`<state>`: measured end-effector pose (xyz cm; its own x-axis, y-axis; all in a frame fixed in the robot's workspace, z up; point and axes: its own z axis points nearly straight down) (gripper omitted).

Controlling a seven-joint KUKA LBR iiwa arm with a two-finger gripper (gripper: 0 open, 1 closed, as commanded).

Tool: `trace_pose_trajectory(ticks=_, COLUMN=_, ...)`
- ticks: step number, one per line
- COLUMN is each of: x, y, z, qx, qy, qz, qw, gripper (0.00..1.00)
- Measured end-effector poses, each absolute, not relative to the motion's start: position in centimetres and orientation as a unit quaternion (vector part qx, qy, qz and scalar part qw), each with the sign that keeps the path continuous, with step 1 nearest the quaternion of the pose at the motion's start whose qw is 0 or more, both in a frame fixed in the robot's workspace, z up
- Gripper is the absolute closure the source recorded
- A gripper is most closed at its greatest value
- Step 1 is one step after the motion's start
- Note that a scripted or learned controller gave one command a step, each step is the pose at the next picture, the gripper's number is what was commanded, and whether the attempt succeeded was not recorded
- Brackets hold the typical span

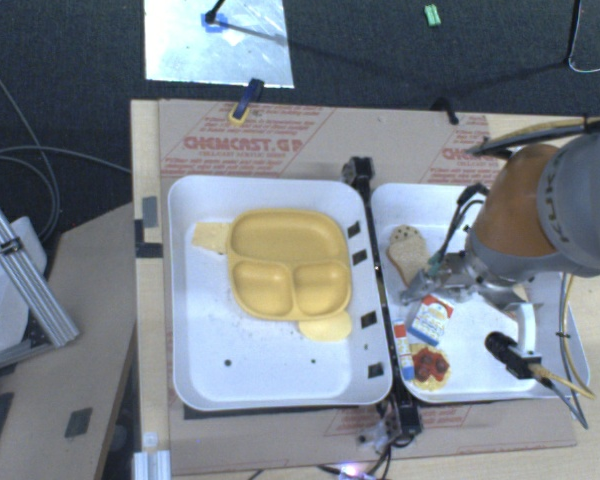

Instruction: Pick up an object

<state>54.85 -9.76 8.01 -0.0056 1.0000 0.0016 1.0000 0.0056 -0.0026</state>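
The right bin [500, 203] holds a tan cookie-shaped piece [407, 251] near its left wall. Below the cookie lies a small white, red and blue carton [430, 320]. A red berry-like item [432, 366] rests on a pale disc at the bin's front left, with a thin marker-like stick [404, 352] beside it. My gripper [421, 286] hangs low over this bin, between the cookie and the top of the carton, and the grey and orange arm [540, 213] covers the bin's right part. Nothing can be seen held in it.
The left bin [195, 368] carries a yellow divided plate [288, 263], a pale yellow flat piece [211, 236] at its upper left and a pale yellow disc [326, 326] under its lower edge. A black divider [372, 258] separates the bins. Cardboard lies beneath both.
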Motion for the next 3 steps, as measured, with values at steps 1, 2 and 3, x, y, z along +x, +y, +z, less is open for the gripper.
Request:
trace_pose_trajectory(ticks=1, x=58.9, y=-8.4, z=8.5, qx=-0.705, qy=-0.709, qz=-0.0018, qw=-0.002, gripper=0.0)
trace_pose_trajectory(ticks=2, x=58.8, y=-8.5, z=9.6, qx=-0.706, qy=-0.709, qz=-0.0017, qw=-0.002, gripper=1.0)
trace_pose_trajectory(ticks=3, x=56.6, y=-6.7, z=24.0, qx=-0.705, qy=-0.71, qz=-0.0056, qw=-0.006, gripper=1.0)
